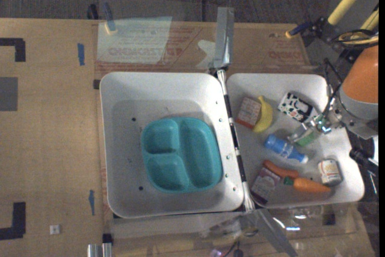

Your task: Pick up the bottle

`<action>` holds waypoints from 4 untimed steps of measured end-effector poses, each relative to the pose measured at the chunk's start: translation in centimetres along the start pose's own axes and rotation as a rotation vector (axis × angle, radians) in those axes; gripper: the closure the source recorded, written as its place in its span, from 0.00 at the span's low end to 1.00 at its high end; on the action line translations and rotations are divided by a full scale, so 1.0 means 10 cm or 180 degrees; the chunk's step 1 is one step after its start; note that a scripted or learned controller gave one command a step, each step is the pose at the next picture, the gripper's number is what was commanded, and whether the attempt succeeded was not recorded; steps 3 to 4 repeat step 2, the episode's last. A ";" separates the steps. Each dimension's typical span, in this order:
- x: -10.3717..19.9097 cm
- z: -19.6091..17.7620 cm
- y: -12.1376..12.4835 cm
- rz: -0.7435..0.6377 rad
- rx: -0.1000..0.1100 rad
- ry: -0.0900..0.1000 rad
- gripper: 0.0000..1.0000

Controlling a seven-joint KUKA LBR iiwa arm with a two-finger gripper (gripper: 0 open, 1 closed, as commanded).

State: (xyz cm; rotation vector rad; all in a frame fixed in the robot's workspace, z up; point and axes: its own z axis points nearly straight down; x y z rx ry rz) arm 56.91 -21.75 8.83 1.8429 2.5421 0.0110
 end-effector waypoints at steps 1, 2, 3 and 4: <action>-0.04 -0.11 0.00 0.0013 -0.0017 -0.0033 1.00; 0.39 -1.25 0.35 0.0672 0.0011 -0.0018 1.00; 0.39 -1.25 0.35 0.0672 0.0011 -0.0018 1.00; 0.39 -1.25 0.35 0.0672 0.0011 -0.0018 1.00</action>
